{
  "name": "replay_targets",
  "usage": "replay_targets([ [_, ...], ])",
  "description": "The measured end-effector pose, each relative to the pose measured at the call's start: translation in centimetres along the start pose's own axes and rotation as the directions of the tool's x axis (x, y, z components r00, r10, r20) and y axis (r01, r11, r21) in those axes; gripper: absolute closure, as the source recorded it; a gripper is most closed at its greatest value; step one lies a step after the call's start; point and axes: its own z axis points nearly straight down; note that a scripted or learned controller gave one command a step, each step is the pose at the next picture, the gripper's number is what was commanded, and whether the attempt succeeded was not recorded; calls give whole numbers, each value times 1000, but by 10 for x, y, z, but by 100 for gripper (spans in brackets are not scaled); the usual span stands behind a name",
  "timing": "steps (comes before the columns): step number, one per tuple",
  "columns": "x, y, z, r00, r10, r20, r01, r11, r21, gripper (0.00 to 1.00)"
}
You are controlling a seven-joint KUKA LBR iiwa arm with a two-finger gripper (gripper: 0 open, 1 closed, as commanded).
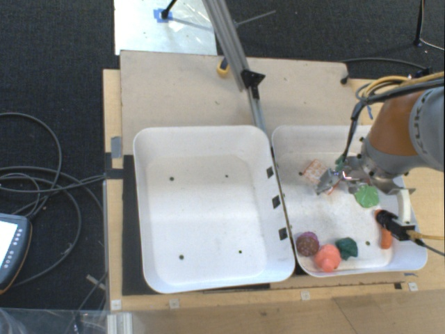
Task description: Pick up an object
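Right bin (299, 141): pink block (313, 168), green ball (366, 197), purple ball (307, 243), salmon ball (327, 257).

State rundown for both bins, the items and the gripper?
Left bin: flat on bench, bare floor.
Right bin: flat, holds the items.
Tan item: on bin floor, just left of gripper.
Green item: lying by gripper.
Purple ball: resting near front wall.
Pink ball: resting, front wall.
Teal item: resting beside pink ball.
Orange item: lying at right wall.
Gripper: low in right bin, grasp unclear.
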Motion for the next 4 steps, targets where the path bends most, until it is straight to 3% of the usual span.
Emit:
replay_targets([
  [1, 0, 1, -13, 1000, 0, -1, 0, 1000, -3, 100],
  [4, -4, 12, -158, 1000, -5, 0, 5, 1000, -5, 100],
])
